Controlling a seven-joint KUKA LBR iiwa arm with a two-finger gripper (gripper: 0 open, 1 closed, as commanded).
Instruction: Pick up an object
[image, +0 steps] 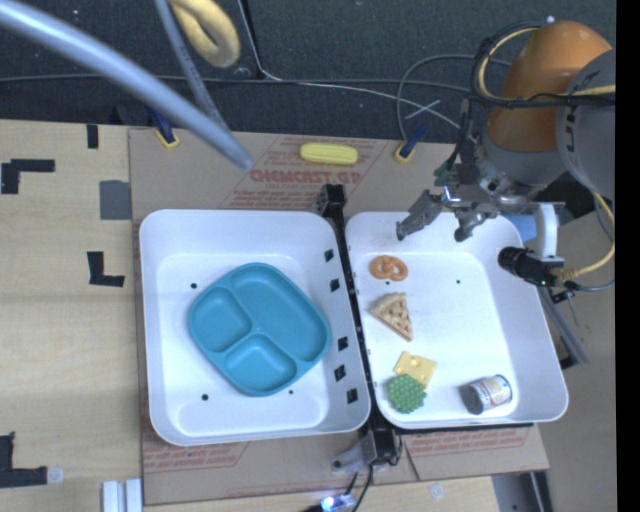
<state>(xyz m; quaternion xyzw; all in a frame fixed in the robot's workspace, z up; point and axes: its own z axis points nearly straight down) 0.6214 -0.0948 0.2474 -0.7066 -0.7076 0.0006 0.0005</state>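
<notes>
Right bin (520, 330): 5 items, pretzel (388, 268) included | left bin (160, 300): 1 tray (258, 328) | gripper (436, 228) above, fingers spread, holding nothing

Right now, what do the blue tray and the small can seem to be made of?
The blue tray looks like moulded plastic, matte: uniform colour, rounded compartments, soft highlights. The small can in the right bin seems metal, its grey body and end catching light; it could also be a plastic toy.
</notes>
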